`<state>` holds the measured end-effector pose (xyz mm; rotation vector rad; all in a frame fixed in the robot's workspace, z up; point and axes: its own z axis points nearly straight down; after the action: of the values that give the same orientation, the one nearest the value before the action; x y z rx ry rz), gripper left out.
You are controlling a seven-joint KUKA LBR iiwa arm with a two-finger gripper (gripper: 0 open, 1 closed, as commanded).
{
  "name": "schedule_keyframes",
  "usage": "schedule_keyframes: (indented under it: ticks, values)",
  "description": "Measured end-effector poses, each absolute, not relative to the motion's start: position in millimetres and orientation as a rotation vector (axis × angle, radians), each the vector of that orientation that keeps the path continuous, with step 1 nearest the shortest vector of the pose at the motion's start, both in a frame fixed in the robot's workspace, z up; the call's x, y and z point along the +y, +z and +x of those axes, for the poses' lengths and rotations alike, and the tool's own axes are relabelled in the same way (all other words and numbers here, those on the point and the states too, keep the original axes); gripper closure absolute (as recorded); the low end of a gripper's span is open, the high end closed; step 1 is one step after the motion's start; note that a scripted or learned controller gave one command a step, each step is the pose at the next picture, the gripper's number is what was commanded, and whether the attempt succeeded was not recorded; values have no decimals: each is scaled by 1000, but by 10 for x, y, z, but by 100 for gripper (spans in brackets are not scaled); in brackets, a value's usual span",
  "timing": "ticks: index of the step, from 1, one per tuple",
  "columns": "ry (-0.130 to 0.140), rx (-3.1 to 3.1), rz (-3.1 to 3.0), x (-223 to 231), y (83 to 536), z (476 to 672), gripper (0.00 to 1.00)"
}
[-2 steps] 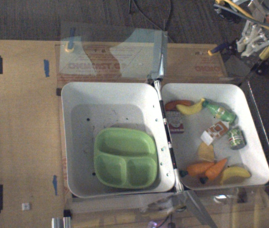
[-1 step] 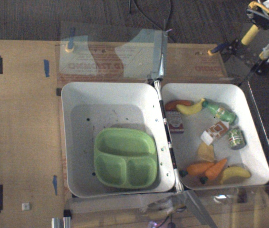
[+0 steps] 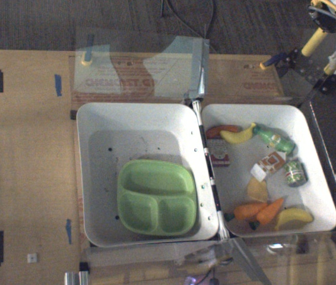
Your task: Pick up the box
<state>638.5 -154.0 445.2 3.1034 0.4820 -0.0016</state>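
Note:
A small red and white box [image 3: 218,153] lies flat in the right bin [image 3: 319,159], close against its left wall. A brown and white carton [image 3: 273,161] lies tilted near the middle of the same bin, with a small white block [image 3: 257,172] touching its lower left end. Nothing covers or touches the top of either one.
Around them lie a red sausage [image 3: 222,129], a banana [image 3: 238,135], a green bottle [image 3: 275,139], a green can [image 3: 295,173], a yellow wedge [image 3: 257,190], two carrots [image 3: 260,211] and a yellow fruit [image 3: 292,218]. The left bin [image 3: 94,129] holds a green divided plate [image 3: 156,198]. Yellow-handled clamps [image 3: 316,39] stand at the top right.

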Motion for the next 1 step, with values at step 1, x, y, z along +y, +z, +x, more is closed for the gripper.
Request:
schedule_keyframes:
  ticks: [1]
  values:
    - [-1, 327, 3124, -2234, 4139, 6501, 100]
